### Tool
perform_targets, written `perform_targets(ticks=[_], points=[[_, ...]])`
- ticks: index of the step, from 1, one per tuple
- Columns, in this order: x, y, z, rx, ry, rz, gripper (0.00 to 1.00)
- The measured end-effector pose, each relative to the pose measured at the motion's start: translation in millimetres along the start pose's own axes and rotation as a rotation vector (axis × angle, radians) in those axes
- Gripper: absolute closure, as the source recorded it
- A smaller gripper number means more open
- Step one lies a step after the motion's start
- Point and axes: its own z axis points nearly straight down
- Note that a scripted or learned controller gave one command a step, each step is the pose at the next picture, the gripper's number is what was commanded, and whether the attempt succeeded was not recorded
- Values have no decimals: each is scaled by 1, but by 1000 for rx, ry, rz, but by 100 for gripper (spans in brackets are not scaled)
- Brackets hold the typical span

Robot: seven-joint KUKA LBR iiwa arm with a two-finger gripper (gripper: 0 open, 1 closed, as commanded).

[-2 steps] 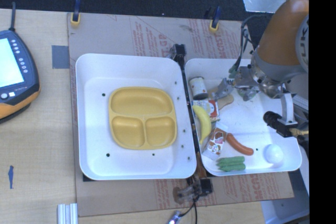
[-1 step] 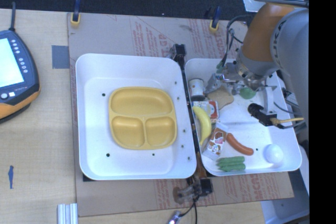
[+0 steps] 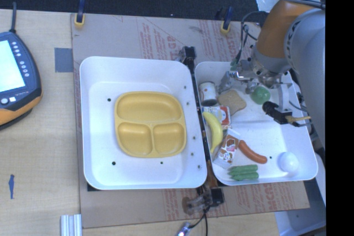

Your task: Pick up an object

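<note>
Reaching into the far end of the right bin (image 3: 301, 166), the gripper (image 3: 243, 75) hangs beside the bread slice (image 3: 232, 101) and green ball (image 3: 259, 94); whether it grips anything, I cannot tell. A good pick means centring over one item, clear of the bin wall. Red printing on the cardboard under the bins is too small to read.

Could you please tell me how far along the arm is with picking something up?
Nothing looks picked yet: the banana, sausage, bread slice and white ball all lie in the right bin. In hand: the end effector is low over that bin's far end, near the green ball. Grasping and lifting remain.
</note>
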Motion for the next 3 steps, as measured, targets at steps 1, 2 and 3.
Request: perform_targets(ticks=[1, 2, 3], points=[[9, 0, -1, 2, -3, 3, 0], [13, -1, -1, 3, -7, 5, 0], [15, -1, -1, 4, -8, 5, 0]])
